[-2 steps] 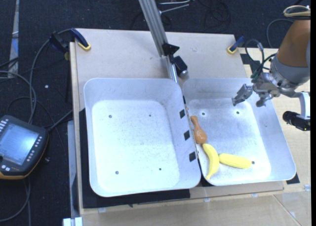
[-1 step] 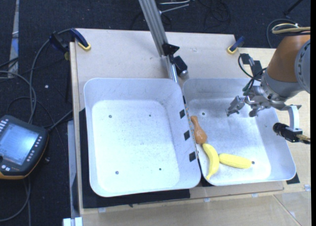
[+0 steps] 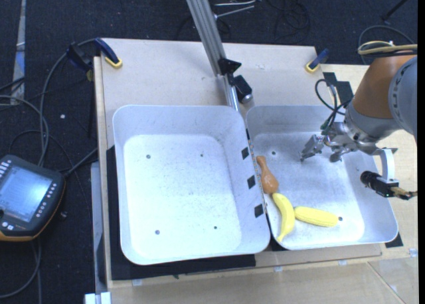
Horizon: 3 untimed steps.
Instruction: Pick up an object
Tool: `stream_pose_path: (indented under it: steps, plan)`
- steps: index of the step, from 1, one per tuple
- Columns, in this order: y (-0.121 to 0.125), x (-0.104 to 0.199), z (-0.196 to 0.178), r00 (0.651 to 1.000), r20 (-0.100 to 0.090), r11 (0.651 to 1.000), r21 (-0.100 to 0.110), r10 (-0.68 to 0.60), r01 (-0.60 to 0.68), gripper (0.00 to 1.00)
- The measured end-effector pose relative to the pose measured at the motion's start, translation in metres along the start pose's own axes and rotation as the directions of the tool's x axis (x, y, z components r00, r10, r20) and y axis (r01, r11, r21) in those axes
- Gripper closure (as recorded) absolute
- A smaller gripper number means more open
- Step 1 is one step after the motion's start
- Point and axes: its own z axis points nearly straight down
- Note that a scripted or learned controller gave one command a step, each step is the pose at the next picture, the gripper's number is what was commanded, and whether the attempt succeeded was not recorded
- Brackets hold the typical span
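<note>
Camera view: arm reaches in from right, pincer hanging over upper part of right bin, fingers spread wide, nothing between them. Likely poised to drop onto something below. Candidates lie lower in same bin: two bananas touching end to end in a V near front edge, brownish drumstick-shaped toy just above them, against bin's left wall. All well apart from pincer. Left bin beside it. Pale wooden counter, dark carpet around, cables, handheld pendant on floor at left.

even bright light, slightly soft img
</note>
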Motion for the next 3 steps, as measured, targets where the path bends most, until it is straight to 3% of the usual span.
stream_pose_path:
  steps: [1,2,3]
  plan:
    - [0.001,0.000,-0.012,1.000,0.001,1.000,-0.003,0.000,0.000,1.00]
    - [-0.007,0.003,-0.066,1.000,0.002,1.000,-0.007,0.000,0.000,1.00]
    - [0.000,0.004,-0.126,1.000,0.002,1.000,-0.007,0.000,0.000,1.00]
